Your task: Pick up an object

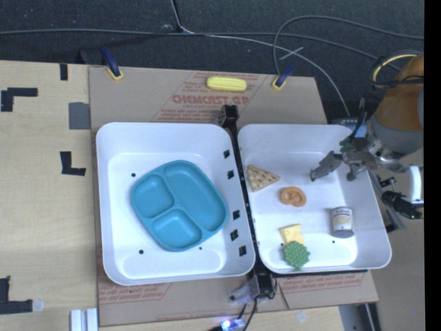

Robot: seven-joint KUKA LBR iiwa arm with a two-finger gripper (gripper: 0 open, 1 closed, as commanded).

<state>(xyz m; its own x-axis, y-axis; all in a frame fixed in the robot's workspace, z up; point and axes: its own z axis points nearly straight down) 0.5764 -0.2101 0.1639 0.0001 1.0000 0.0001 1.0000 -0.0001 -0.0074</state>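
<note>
Two white bins sit side by side on the bench (41,185). The left bin (114,143) holds one blue divided plate (178,204). The right bin (289,140) holds five things: one triangular cracker (260,178), one pretzel (293,197), one small can (341,222), one yellow block (291,234) and one green broccoli piece (296,254) touching it. The gripper (335,168) hangs over the right bin's upper right, fingers spread and holding nothing. One yellow banana-like piece (226,83) lies behind the bins.
</note>
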